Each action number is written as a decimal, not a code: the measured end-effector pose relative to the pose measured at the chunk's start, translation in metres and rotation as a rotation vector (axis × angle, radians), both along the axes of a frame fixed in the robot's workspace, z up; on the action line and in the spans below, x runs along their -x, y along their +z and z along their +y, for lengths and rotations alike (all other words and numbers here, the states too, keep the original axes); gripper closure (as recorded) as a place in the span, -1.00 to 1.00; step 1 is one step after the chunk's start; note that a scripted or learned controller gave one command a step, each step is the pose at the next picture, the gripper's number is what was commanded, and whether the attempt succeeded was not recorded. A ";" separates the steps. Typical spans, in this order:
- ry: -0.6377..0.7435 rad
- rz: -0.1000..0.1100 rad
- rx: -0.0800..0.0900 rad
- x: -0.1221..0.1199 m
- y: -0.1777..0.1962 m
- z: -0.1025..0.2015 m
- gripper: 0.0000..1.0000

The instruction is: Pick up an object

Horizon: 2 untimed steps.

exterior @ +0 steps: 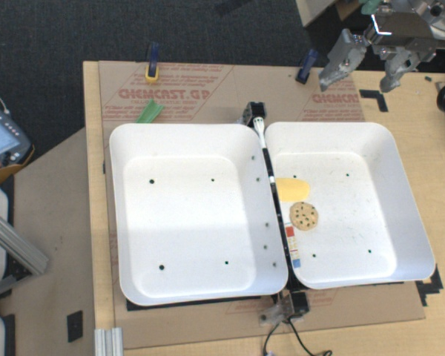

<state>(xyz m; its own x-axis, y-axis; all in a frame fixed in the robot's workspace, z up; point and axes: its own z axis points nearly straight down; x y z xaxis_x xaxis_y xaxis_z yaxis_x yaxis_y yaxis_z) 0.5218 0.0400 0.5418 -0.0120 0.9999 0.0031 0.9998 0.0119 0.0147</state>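
The right bin (pixel 386 169) holds a yellow wedge like a slice of cheese (pixel 292 189) near its left wall. Just below that lies a round tan cookie with dark chips (pixel 304 216). A thin strip with red and blue marks (pixel 292 245) lies along the same wall, lower down. My gripper (pixel 362 71) hangs high above the bin's far edge at the top right, its two grey fingers spread apart with nothing between them. It is well clear of all the objects.
The left bin (pixel 133 199) sits beside the right one on a cardboard sheet. A black divider clip (pixel 254 113) joins the bins at the back. A yellow and blue clamp (pixel 152 69), a green piece (pixel 150 111) and a blue clamp (pixel 307 65) lie on the cardboard behind.
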 end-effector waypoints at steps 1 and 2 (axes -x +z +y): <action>-0.004 0.011 0.001 -0.044 -0.008 0.074 -1.00; -0.003 0.012 0.000 -0.064 -0.009 0.159 -1.00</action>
